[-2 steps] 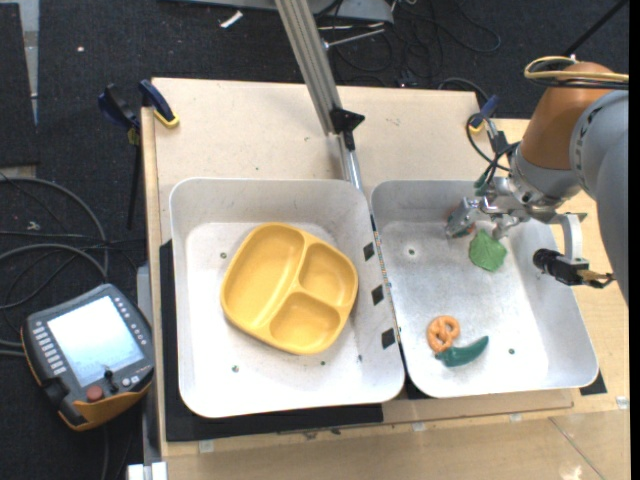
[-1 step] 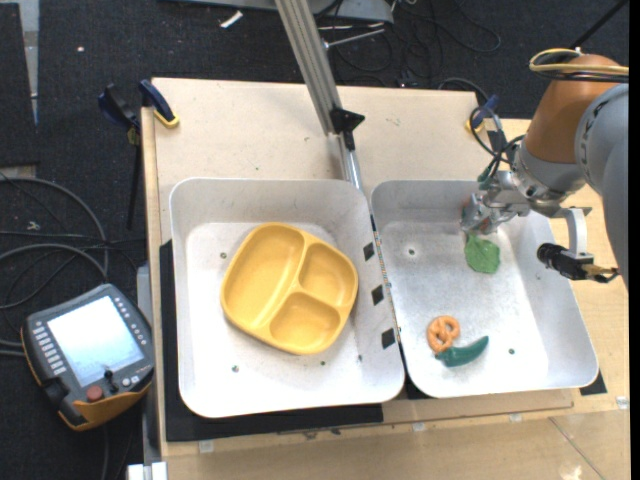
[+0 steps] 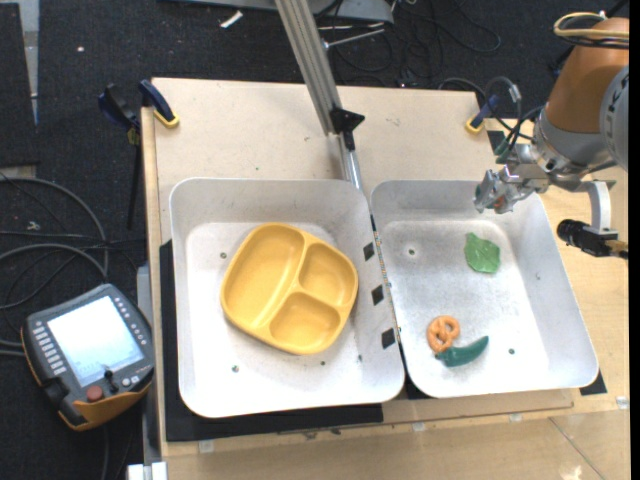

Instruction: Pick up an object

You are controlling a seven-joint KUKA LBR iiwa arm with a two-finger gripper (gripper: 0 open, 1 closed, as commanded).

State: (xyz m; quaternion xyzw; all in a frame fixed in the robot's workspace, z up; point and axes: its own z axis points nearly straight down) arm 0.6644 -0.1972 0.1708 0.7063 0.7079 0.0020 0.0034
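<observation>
In the right bin lie a light green leaf-shaped piece, an orange pretzel and a dark green pepper touching the pretzel's lower side. The gripper hangs over the bin's far rim, above and slightly right of the leaf piece, with nothing visible in it. Its fingertips are small and blurred. The grey arm with its orange band reaches in from the upper right.
The left bin holds a yellow divided plate. A metal pole slants across the back of the bench to the bins' junction. Clamps sit at the bench's far corners. A teach pendant lies on the floor at left.
</observation>
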